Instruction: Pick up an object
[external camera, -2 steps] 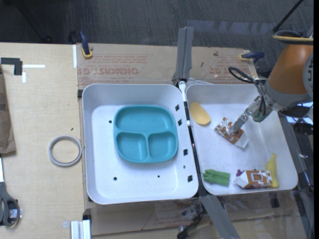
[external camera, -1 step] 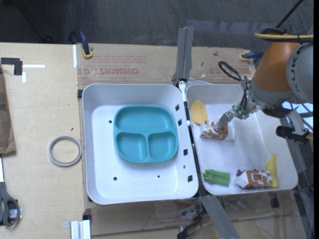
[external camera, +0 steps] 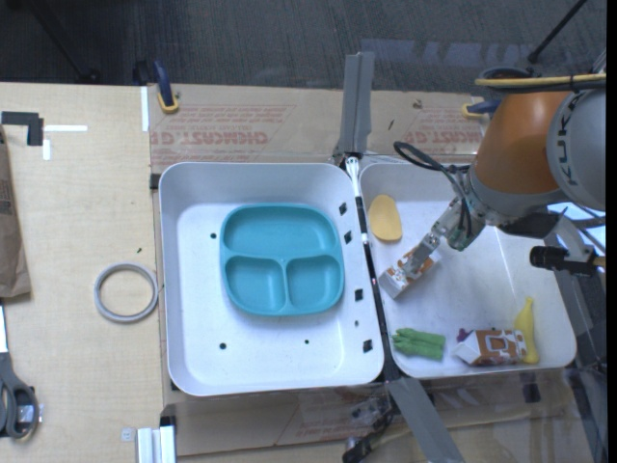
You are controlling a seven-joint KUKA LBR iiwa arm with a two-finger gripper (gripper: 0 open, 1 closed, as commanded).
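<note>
My gripper [external camera: 402, 274] reaches down and left from the orange-banded wrist into the right bin [external camera: 549, 287], low over the bin floor near its left wall. A yellow oval piece [external camera: 386, 218] lies just above it, a short gap away. A green object [external camera: 419, 342] rests at the bin's front left. A brown and white packet [external camera: 496, 347] sits at the front right, with a small yellow item [external camera: 525, 316] leaning beside it. The gripper's tip is small and cluttered, and I cannot make out anything in it.
The left bin [external camera: 188, 287] holds a teal divided plate [external camera: 282, 258]. A grey ring [external camera: 126, 291] lies on the wooden bench to the left. A divider rail [external camera: 362, 249] separates the bins. The arm's bulk covers the right bin's back right corner.
</note>
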